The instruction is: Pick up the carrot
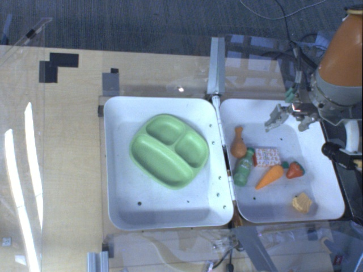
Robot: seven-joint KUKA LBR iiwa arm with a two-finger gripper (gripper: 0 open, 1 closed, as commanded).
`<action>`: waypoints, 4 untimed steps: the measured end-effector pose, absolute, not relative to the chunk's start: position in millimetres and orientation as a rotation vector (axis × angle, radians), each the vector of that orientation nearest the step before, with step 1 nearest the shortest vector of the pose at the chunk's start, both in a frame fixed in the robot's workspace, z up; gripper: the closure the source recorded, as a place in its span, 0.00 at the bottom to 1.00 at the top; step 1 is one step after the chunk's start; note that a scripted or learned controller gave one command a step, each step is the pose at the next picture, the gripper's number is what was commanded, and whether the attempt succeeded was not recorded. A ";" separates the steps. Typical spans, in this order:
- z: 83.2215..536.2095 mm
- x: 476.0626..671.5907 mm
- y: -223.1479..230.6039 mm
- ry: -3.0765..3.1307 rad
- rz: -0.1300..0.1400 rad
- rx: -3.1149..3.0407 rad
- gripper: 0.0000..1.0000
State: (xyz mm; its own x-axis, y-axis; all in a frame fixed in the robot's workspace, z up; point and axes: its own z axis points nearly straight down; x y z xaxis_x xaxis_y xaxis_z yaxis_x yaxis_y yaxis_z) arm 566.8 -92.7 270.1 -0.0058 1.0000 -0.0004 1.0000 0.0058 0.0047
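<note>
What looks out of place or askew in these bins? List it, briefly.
Nothing looks spilled or broken. The green divided plate sits turned at an angle to the left bin. In the right bin, the carrot, green bottle and drumstick lie on their sides, loosely scattered. The gripper hovers above them.

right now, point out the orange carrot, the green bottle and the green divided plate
orange carrot [270, 176], camera view, mid body
green bottle [243, 171], camera view, mid body
green divided plate [148, 158], camera view, bare lower-left compartment
</note>
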 end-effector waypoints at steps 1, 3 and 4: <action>160.0 487.8 -94.1 2.433 0.003 1.984 0.00; 93.7 519.2 -105.2 2.554 0.012 1.778 0.00; 90.9 493.2 -129.9 2.637 0.013 1.674 0.00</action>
State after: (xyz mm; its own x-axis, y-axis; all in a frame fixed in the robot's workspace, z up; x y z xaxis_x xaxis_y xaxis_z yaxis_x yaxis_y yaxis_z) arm 493.2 -129.9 90.9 -0.4254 0.9050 -0.0107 0.9048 0.4255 0.0165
